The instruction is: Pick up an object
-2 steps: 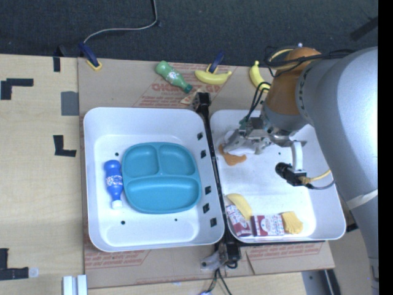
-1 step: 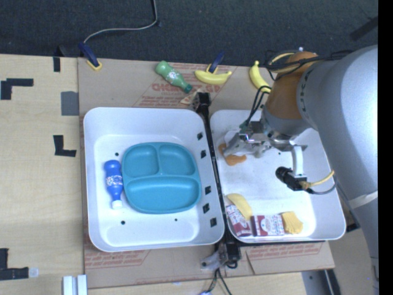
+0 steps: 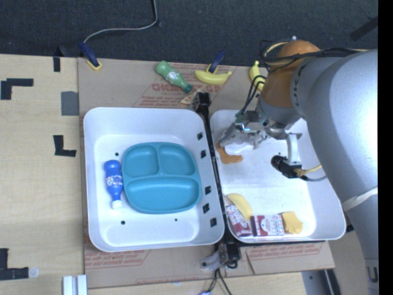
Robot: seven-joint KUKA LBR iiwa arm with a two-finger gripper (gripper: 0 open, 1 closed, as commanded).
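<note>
Two shallow white bins sat side by side on the light wooden counter (image 3: pixel 37 165), over a sheet of brown cardboard (image 3: pixel 123 91).

Left bin (image 3: pixel 98 128): a blue plastic divided tray (image 3: pixel 161 177) lay in the middle, and a small blue bottle with a white cap (image 3: pixel 113 183) lay just beside its left edge.

Right bin (image 3: pixel 319 220): the grey arm with orange band (image 3: pixel 307 85) reached in from the right. Its pincer (image 3: pixel 242 135) was low in the upper left corner, by a white crumpled object (image 3: pixel 236 146) and a tan flat piece (image 3: pixel 230 158) touching it. Whether the pincer was apart or together could not be told.

Near the front wall lay a yellow banana-shaped piece (image 3: pixel 239 204), a red and white carton (image 3: pixel 261 225) and a small yellow block (image 3: pixel 291 222).

Beyond the bins, on the cardboard: a green bottle (image 3: pixel 172 76) and a yellow banana (image 3: pixel 212 76).
</note>
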